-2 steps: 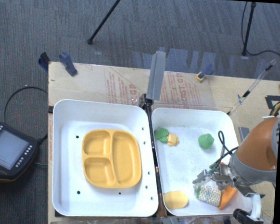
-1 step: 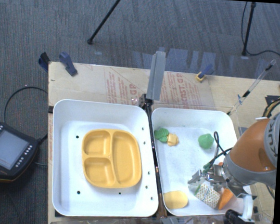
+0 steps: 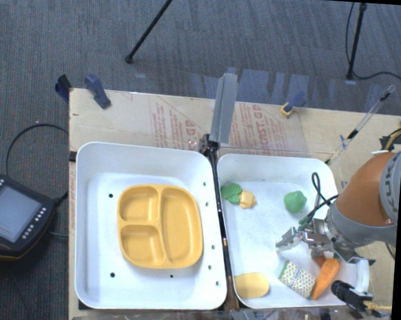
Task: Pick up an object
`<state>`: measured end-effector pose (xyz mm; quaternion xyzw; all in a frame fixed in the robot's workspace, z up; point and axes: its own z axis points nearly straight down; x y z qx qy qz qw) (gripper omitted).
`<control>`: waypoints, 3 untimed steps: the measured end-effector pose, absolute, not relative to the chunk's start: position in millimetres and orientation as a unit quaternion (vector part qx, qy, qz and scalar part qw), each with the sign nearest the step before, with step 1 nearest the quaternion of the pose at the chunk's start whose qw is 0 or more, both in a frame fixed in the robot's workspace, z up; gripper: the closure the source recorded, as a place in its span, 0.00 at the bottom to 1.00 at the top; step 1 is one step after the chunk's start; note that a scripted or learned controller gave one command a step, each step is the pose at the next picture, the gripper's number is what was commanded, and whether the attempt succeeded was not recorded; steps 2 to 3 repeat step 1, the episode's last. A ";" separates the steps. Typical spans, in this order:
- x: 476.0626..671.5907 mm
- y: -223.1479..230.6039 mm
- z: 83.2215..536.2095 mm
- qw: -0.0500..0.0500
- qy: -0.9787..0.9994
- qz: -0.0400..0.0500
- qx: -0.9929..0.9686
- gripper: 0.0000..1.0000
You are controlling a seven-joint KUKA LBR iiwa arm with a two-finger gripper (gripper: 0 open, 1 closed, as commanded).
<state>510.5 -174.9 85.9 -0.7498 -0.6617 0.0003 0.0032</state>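
My gripper (image 3: 299,241) hangs low over the right bin (image 3: 268,175), near its right side, on the grey arm with the orange band (image 3: 367,193). Just below it lie an orange carrot (image 3: 326,276) and a green-and-white patterned packet (image 3: 296,278). The carrot's top end reaches up close to the gripper's body. A green ball (image 3: 295,201) sits above and to the left of the gripper. At the bin's upper left a green leafy piece (image 3: 231,191) touches a small yellow piece (image 3: 246,199). Against the front wall rests a yellow lump (image 3: 251,285).
The left bin (image 3: 95,182) holds a yellow three-compartment plate (image 3: 161,225). A grey upright post (image 3: 223,113) stands behind the seam between the bins. A handheld control pendant (image 3: 6,216) lies on the floor at the left.
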 end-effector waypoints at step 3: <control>476.9 -191.7 103.0 0.005 -0.687 -0.002 -0.727 0.00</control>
